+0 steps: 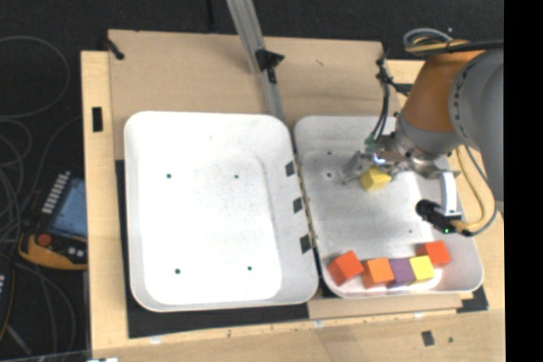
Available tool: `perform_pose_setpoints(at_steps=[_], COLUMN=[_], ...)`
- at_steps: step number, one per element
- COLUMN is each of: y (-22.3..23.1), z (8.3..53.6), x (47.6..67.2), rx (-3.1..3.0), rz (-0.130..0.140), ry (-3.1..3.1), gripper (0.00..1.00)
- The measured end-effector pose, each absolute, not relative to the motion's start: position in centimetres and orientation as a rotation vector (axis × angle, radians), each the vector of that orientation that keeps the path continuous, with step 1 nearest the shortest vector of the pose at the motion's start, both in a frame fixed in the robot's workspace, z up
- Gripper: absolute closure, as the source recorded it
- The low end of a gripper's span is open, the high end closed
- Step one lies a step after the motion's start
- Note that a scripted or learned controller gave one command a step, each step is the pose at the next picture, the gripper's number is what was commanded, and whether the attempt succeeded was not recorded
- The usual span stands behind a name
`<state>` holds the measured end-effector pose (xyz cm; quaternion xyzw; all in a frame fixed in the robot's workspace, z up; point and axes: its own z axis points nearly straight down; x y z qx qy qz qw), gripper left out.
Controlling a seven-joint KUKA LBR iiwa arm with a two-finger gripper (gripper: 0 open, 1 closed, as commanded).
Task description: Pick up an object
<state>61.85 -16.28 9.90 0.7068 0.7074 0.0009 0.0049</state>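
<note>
My gripper (pixel 372 172) hangs over the middle of the right bin (pixel 327 140), under the orange-banded wrist (pixel 428 97). A small yellow block (pixel 374 179) sits between its fingers, and the gripper is shut on it. Along that bin's front wall lies a row of blocks: a red-orange one (pixel 345 266), an orange one (pixel 378 270), a purple one (pixel 400 270), a yellow one (pixel 422 268) and another red-orange one (pixel 437 253).
The left bin (pixel 212 208) lies beside the right one, with a row of black clips (pixel 299 203) on the shared edge. A slanted metal pole (pixel 242 4) crosses the back of the bench. Cables and a control pendant (pixel 59 220) lie on the floor at left.
</note>
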Motion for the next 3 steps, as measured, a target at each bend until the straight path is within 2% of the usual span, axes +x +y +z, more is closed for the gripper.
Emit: perform_pose_setpoints(at_steps=[1,2,3], y=[-16.4,-6.7,0.8], z=[11.1,20.2,19.7], x=[62.0,64.8,63.2], rx=[2.219,2.206,2.213], rz=[0.008,0.013,0.002], ry=[2.207,2.229,2.233], gripper=[1.00,1.00,1.00])
